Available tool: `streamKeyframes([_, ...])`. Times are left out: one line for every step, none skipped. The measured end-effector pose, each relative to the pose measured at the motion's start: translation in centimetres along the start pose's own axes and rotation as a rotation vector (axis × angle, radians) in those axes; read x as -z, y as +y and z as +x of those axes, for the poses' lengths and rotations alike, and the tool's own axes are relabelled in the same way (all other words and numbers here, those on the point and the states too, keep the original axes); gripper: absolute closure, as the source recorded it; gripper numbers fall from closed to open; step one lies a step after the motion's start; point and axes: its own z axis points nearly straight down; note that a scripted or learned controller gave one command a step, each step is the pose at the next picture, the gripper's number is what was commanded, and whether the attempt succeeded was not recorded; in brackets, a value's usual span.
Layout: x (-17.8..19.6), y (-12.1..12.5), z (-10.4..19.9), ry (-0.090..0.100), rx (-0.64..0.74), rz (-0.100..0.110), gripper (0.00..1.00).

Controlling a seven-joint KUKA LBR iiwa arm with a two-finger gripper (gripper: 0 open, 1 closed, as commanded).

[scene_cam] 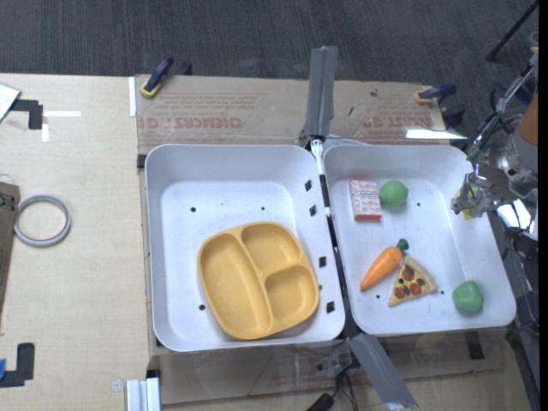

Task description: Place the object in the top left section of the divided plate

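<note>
Yellow divided plate (257, 278) is the landmark: smooth moulded plastic, rounded corners, three sections, one long and two smaller, sitting slightly rotated in the left white bin (163, 229). All sections bare. Plate sits toward the bin's near side; open floor behind it and to its left, while its right edge comes close to the divider where the two bins meet.

Pincer (473, 197) is well right of the plate, at the far right rim of the right bin (505, 306), low over the wall. Too small and cluttered with cables to read the finger gap, so can't tell its state. Nothing visibly between the fingers.

Candidate objects all lie in the right bin, right of the plate:
- carrot (381, 266), orange tapered with green top, nearest the plate, lying diagonal
- pizza slice (411, 282), flat triangle, touching or just beside the carrot's far side
- red-and-white box (365, 200), small rectangular carton, further back
- green ball (394, 193) just right of the box
- second green round piece (467, 297) at the bin's near right corner

Can't tell which one is the task object.

Counter (68, 298) left of the plate's bin is pale wood grain with a tape roll (40, 220) on it. Blue clamps (157, 76) hold cardboard behind the bins.
</note>
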Motion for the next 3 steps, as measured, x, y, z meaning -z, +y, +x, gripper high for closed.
streamKeyframes([10.1,-1.3,7.0,-0.001,-0.209,0.000,1.00])
streamKeyframes([-0.2,-0.6,14.4,-0.001,-0.358,0.002,1.00])
streamKeyframes([-2.3,5.6,9.9,-0.001,-0.436,0.001,1.00])
